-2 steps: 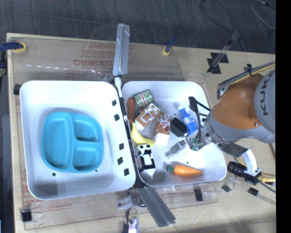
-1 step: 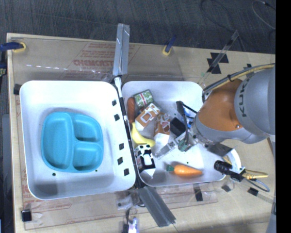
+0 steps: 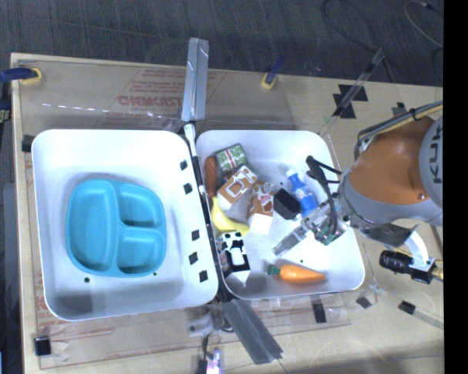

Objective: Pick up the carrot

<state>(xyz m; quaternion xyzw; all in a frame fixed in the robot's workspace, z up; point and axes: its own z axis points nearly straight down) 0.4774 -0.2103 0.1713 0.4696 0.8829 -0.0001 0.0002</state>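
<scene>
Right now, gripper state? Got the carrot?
Gripper: cannot be told if open or closed. Not holding the carrot, which lies apart from it near the front of the right bin.

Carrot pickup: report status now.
Gripper low in right bin, nothing seen between fingers. Carrot lies loose at bin's front, just below gripper. Path to carrot open; clutter sits left.

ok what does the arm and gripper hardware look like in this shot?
The arm is grey with a broad, rounded orange band above the wrist, and part of a dark letter shows on the grey shell. The gripper is a small metallic grey assembly with greenish parts near its base, and black cables loop around the wrist.
</scene>
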